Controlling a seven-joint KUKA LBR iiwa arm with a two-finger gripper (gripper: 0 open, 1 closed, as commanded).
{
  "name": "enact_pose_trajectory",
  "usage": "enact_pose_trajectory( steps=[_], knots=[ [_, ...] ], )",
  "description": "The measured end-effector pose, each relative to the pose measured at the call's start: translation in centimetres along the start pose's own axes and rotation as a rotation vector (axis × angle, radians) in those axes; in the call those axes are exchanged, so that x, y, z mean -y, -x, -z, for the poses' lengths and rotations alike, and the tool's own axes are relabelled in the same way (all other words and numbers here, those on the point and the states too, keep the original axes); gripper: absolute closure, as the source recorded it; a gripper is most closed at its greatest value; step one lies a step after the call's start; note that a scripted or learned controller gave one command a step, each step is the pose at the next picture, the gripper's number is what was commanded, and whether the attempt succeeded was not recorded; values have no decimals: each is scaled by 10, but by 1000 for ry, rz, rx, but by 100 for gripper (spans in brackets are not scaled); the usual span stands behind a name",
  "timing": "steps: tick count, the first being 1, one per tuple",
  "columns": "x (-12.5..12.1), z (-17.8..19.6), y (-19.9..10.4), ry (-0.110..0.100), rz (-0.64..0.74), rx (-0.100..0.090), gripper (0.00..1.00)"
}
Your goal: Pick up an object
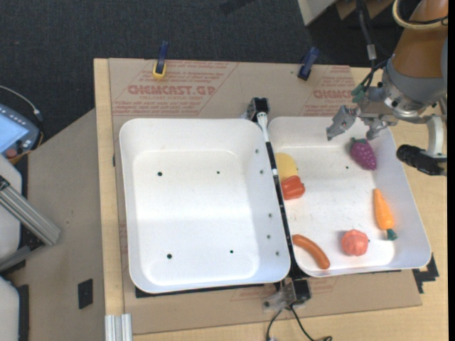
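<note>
Hand (357,124) open beside grapes (363,153), long axis diagonal

room: left bin (142,190) floor bare | obstacles: right bin (416,226) toys scattered

This is a robotics lab set up for testing. A grey industrial arm with an orange band (426,13) reaches over the surface (106,190), which is a sheet of printed cardboard fixed at its far edge by a yellow-and-blue clamp (161,60) and a blue clamp (308,62). Two shallow white bins (192,197) sit side by side, joined by black brackets (257,108), and cables trail from the near edge. The right bin holds plastic toy food (355,242), props rather than groceries. Dark carpet (71,20) surrounds the rig.
</note>
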State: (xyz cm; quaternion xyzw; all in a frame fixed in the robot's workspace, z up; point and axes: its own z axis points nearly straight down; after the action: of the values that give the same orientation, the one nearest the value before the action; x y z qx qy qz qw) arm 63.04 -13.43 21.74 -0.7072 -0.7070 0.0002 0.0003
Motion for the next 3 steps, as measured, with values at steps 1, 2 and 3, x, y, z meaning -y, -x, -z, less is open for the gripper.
enact_pose_trajectory(
  steps=[1, 2, 3],
  knots=[
    [-1, 11, 0, 4, 1, 1, 100],
    [29, 112, 62, 13, -6, 7, 100],
    [43, 161, -2, 10, 7, 1, 100]
  ],
)
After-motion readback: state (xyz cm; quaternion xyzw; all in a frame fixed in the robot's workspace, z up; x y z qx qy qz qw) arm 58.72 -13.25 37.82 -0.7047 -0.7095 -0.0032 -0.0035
